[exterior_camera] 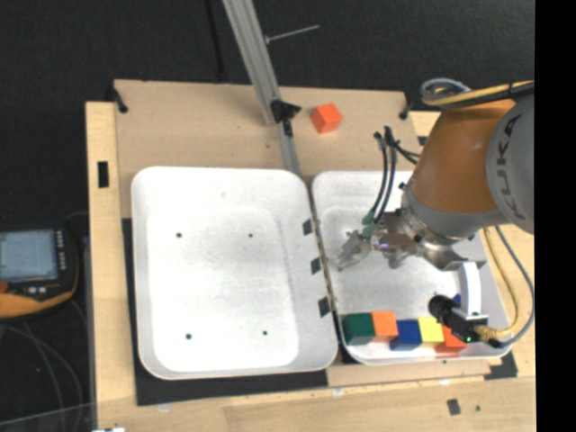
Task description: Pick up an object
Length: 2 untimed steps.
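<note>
Gripper [353, 250], finger state unclear, mid-right of frame over right bin [360, 192]; blocks [402, 329] along its lower edge.

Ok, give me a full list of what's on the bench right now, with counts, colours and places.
Bins: two, white, side by side on the bench.
Blocks: a row along the right bin's near edge; green, orange, blue, yellow, and a red one at the end.
Cube: one, orange, on the board behind the bins.
Handheld screen: one, grey and orange, left of the bench.
Arm: one, grey with orange band, over the right bin.
Gripper: one, low over the right bin.
</note>
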Available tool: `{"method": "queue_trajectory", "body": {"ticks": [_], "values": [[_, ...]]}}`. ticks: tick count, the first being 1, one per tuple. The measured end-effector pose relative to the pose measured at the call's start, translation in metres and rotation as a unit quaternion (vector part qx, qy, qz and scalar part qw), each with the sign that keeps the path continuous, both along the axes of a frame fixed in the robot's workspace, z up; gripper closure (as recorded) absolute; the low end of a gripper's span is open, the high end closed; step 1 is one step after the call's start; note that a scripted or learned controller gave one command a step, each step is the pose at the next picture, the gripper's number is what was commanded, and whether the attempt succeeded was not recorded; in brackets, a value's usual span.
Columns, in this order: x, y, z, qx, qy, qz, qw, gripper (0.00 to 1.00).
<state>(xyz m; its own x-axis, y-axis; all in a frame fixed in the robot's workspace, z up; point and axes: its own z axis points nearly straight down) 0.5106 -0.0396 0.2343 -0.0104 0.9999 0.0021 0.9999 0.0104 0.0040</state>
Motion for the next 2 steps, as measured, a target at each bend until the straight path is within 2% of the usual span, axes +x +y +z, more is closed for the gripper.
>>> {"method": "queue_trajectory", "body": {"ticks": [1,2], "values": [[0.016,-0.032,-0.04,-0.0022,0.003,-0.007,1.0,0.0],[0.033,-0.065,-0.123,-0.0022,0.005,-0.007,1.0,0.0]]}}
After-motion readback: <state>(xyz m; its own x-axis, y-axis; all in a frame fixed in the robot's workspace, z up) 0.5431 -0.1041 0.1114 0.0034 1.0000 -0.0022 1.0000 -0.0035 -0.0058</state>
